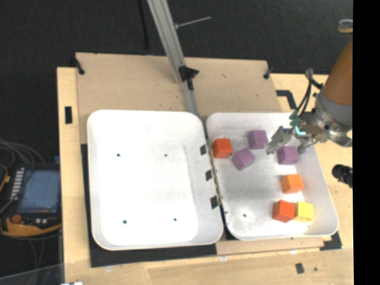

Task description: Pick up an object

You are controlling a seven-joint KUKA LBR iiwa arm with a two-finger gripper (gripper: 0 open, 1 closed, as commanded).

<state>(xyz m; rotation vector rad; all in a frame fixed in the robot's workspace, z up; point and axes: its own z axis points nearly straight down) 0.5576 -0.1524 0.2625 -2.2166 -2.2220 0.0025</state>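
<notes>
The right bin holds several small blocks. My gripper reaches in from the right and hovers over the bin's far right part, open. One finger slants to the left and the other is on the right. A purple block lies just under and in front of the fingertips; nothing is held between them. Two more purple blocks lie to the left, with an orange-red block near the bin's left wall.
An orange block, a red-orange block and a yellow block sit at the right bin's near right. The left bin lies alongside. A slanted metal pole rises behind the bins.
</notes>
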